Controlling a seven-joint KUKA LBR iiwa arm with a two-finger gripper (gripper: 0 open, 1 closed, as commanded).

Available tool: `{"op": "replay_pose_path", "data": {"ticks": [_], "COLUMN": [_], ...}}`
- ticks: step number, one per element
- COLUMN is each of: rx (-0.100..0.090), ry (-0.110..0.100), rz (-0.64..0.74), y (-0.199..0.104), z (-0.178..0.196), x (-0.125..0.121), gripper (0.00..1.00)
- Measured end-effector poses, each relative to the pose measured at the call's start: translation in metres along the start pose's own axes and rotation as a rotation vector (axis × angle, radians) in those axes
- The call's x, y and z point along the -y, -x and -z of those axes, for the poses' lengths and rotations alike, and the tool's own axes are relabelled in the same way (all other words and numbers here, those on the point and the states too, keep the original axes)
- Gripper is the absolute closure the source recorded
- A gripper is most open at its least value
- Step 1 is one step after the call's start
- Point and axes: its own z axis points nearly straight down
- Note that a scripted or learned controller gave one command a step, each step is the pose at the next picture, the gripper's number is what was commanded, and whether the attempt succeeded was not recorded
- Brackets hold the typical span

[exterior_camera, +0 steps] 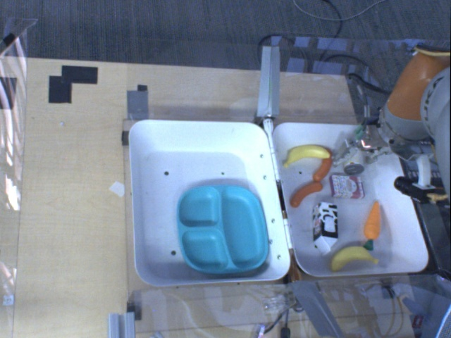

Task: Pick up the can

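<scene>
While the arm (416,97) is reaching in from the right, its hand (361,146) is hanging low over the far part of the right bin (416,259), and whether it is spread or pressed together I cannot tell. The can (346,185) is lying on its side just in front of the hand, near the middle of that bin, its red and white label facing up; nothing is gripping it. A banana (307,153) is lying at the far left of the bin, with a sausage (311,182) running at a slant just beside it, between banana and can. A black and white carton (325,225) is lying nearer the front, a carrot (372,221) is sitting to the right of it, and a second banana (353,257) is resting at the front edge. The left bin (151,189) is holding a blue divided tray (222,228). Both bins are sitting side by side on the table (70,210).
</scene>
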Motion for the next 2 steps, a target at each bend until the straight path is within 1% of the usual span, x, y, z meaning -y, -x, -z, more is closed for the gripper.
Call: {"op": "replay_pose_path", "data": {"ticks": [1, 2], "rx": [0.005, 0.000], "ry": [0.008, 0.002], "rz": [0.008, 0.012], "y": [-0.001, -0.073], "z": [0.014, 0.131], "x": [-0.003, 0.022], "gripper": [1.00, 1.00]}}
